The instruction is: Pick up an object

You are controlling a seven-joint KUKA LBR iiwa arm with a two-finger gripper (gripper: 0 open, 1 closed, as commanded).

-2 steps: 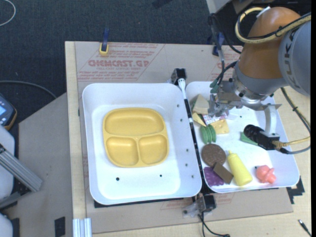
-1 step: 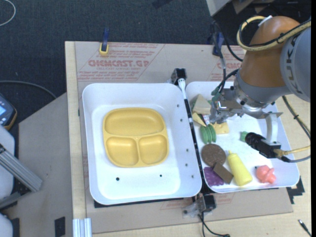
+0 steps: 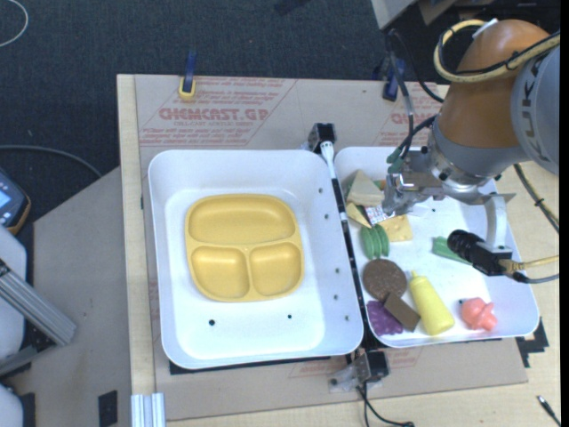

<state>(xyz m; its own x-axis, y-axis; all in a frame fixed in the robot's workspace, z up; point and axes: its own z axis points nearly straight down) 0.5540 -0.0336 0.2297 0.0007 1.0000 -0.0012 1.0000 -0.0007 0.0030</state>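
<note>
Hovering tool [image 3: 397, 194] over right bin [image 3: 524, 314], yellow tray [image 3: 242, 245] in left bin [image 3: 169, 238]

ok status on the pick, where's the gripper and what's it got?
Gripper low over right bin, at the pale yellow pieces. No object seen between fingers. Green toy, brown disc, yellow bottle crowd close by.

Grey arm [image 3: 498, 96] with orange band, reaching from the right, wrist angled downward.

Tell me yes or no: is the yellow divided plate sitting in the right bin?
No, the yellow divided plate lies in the left bin, while the right bin holds the small items.
</note>
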